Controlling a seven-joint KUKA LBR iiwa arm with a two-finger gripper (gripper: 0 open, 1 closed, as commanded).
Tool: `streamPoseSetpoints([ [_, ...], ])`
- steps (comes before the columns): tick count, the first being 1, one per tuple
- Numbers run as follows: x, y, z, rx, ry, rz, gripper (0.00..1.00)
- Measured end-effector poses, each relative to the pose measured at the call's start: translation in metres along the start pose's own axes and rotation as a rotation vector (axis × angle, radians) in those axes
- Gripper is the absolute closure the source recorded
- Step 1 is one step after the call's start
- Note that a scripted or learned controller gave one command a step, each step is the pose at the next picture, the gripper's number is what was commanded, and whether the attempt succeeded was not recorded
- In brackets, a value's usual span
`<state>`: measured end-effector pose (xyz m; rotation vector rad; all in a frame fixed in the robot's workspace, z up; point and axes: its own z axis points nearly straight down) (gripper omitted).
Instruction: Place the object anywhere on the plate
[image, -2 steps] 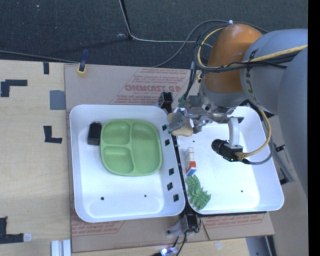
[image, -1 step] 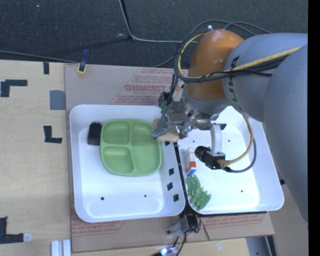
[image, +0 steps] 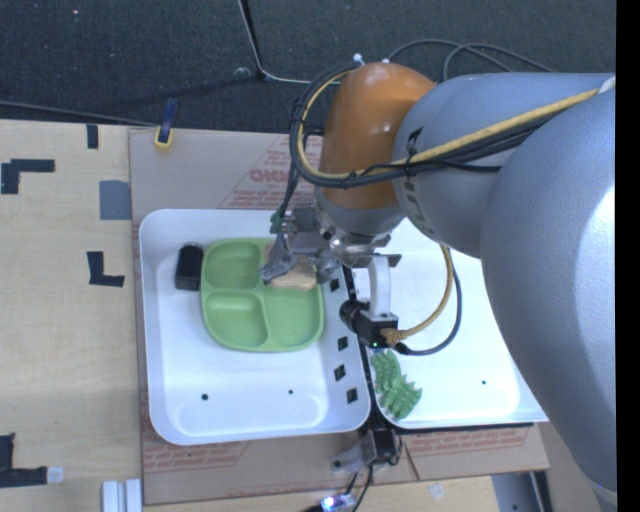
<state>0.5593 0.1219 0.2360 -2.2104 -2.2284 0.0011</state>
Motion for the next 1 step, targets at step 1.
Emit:
streamPoseSetpoints([
  [1, -0.0037, 0.0005, -0.0001, 0.000, -0.002, 0.005, 0.00],
])
